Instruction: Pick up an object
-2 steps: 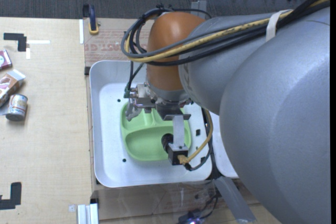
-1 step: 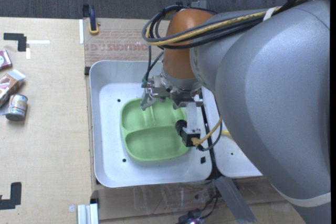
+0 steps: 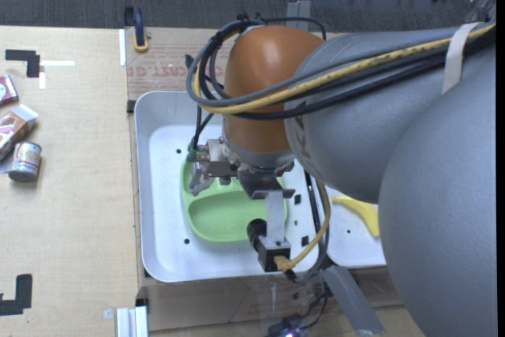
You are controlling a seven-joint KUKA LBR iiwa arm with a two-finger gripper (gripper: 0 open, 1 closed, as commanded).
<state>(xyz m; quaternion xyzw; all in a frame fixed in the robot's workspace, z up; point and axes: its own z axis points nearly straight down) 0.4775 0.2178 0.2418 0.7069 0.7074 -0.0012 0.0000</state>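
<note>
One object lies plainly within reach: a pale green dish [image 3: 217,219], resting open side up on the floor of the white bin [image 3: 158,170], directly beneath the gripper [image 3: 207,168] and extending from it toward the camera.

1. Tool. The gripper hangs low over the far rim of the dish, pointing down into the bin. The wrist and its orange band [image 3: 264,83] cover it from above, so I cannot tell whether it is set wide or narrow, nor whether it touches the rim. Nothing can be confirmed as held.

2. Placement. Judged from this position, the rim is the intended hold: a shallow dish offers no other edge thin enough to pinch. The dish sits flat on the bin floor and is not lifted.

3. Cabling. A black and yellow cable bundle [image 3: 237,95] loops round the wrist, above the tool and clear of the dish.

4. Other items. A yellow object [image 3: 363,213] shows to the right of the tool, partly hidden by the arm [image 3: 410,130]; which bin it lies in cannot be told. Well apart to the left, outside the bin, a small can [image 3: 25,162] lies on the bench.

5. Risk. A smooth, curved rim may slip from a shallow pinch.
</note>
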